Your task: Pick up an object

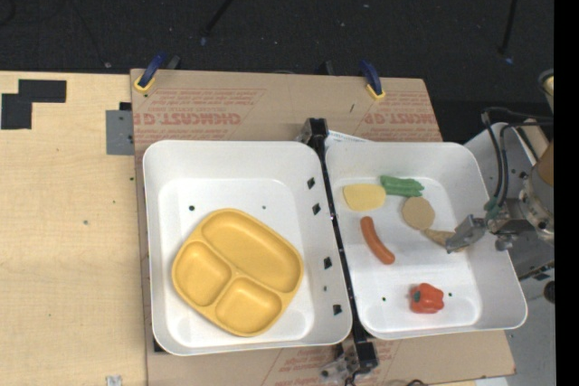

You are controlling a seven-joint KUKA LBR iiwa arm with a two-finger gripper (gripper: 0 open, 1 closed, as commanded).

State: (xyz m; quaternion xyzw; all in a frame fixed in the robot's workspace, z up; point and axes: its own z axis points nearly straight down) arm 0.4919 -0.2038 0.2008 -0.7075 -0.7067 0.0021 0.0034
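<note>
Bench, two white bins; right bin [488, 307] holds toy food. Gripper [463, 236] low at right side, beside tan round piece [418, 212]; finger opening not readable, nothing visibly held. Piece likely light, rigid, smooth; grip across edges.

grey metal claw [463, 235] with slim, dull fingers, mounted on a boxy pale-grey wrist block. black cables looping up and around behind the wrist. small teal-green spot near the cable clamp. orange-tan patch higher up on the arm, at the picture's right side.
</note>
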